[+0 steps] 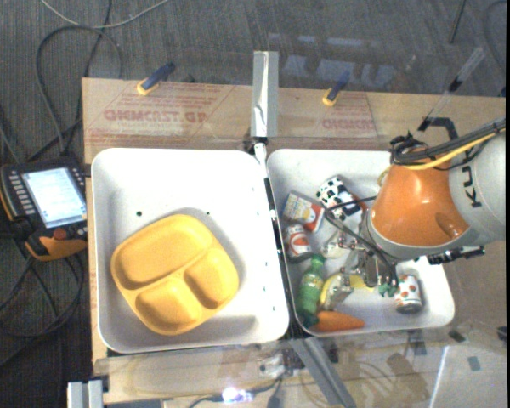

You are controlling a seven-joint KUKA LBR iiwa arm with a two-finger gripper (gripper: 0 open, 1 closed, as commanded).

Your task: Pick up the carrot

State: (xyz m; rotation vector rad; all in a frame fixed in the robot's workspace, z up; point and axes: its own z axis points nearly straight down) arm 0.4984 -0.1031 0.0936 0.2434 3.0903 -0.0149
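The carrot point(340, 320), orange and pointed, lies along the near wall of the right bin point(438, 313), its tip toward the right. My gripper point(359, 269) hangs below the arm's orange band, over the middle of that bin. It is a little above and behind the carrot, apart from it, with other small items crowded around it.
A green bottle point(310, 287) and a yellow item point(332, 291) lie just behind the carrot. A small can point(408, 292) sits to the right, and a checkered object point(335, 193) and a red-white can point(297, 241) lie farther back. The left bin point(110, 177) holds a yellow divided tray point(174, 272).
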